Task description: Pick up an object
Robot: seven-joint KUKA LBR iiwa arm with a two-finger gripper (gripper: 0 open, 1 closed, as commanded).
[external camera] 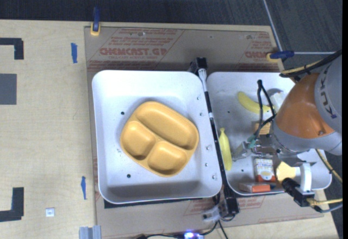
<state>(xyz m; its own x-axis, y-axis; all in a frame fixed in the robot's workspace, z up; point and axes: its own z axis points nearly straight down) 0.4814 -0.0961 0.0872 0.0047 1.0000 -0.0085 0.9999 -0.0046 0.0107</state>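
Note:
The right bin (228, 86) holds several small things. A yellow banana-shaped piece (249, 103) lies near its far side. A longer yellow piece (224, 148) lies along its left wall. A small white and orange box (263, 169) sits near the front, with a flat orange and dark item (260, 188) at the front edge. My gripper (258, 148) hangs low over the middle of this bin, just above the small box, partly hidden by the wrist and its orange band (302, 114). Nothing shows between its fingers.
The left bin (109, 91) holds a large yellow three-part tray (157, 137). A bit of yellow (285, 169) shows under the wrist at the right bin's front right. Cardboard (163, 47) lies under both bins on the pale bench.

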